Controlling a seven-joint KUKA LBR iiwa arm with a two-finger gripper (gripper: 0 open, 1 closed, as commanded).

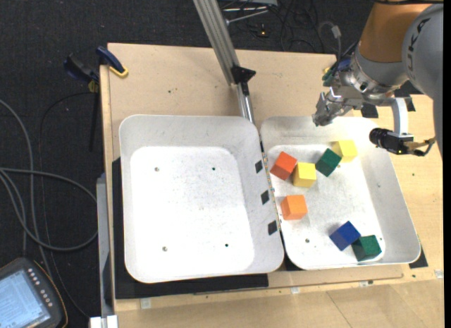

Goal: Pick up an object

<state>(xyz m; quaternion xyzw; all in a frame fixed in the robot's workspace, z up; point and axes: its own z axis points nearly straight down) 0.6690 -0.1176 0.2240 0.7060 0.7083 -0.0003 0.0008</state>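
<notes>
The right bin [384, 178] holds several coloured blocks. An orange block [283, 165], a yellow block [305, 174] and a green block [328, 162] cluster near its back, with another yellow block [344, 150] just behind the green one. A second orange block [294, 207] lies near the bin's left wall. A blue block [344, 235] and a dark green block [366, 247] sit at the front right. My gripper [324, 118] hangs over the back edge of the right bin, above and behind the cluster, with nothing seen between its fingers.
The left bin [141, 150] lies beside the right one. A slanted metal pole [218, 30] crosses the back of the bench and ends near the bins' shared corner. Blue-and-yellow clamps [99, 65] grip the bench's far left edge.
</notes>
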